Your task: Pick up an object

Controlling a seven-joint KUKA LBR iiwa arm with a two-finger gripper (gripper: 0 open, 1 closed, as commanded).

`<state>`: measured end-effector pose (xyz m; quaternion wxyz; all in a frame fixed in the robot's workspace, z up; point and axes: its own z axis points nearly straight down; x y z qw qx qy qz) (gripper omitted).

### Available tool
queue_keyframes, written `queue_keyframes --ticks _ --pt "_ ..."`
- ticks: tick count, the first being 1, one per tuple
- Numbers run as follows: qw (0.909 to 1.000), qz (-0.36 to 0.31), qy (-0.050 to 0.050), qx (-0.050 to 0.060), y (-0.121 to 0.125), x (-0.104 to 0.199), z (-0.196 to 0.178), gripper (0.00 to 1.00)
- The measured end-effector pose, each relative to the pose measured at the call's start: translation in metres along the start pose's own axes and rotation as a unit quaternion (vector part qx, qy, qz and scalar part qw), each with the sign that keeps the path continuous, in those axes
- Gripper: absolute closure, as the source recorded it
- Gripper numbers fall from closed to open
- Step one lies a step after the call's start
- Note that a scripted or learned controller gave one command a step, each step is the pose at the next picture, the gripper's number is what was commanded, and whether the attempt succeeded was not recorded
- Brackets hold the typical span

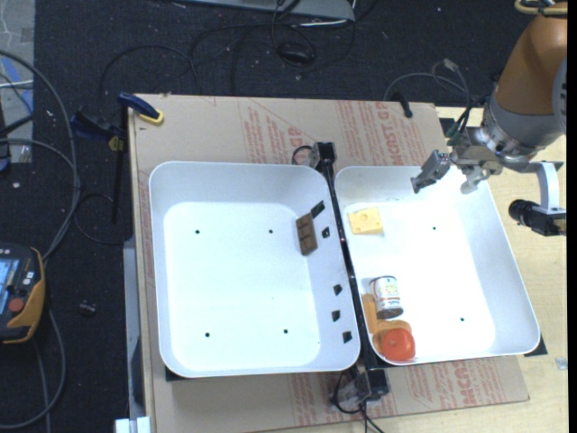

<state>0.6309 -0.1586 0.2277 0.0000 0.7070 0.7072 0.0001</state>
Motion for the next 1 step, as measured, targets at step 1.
queue_keyframes --ticks 1 --pt "1.0 0.0 0.0 0.0 0.022 -0.0169 -0.001 0.0"
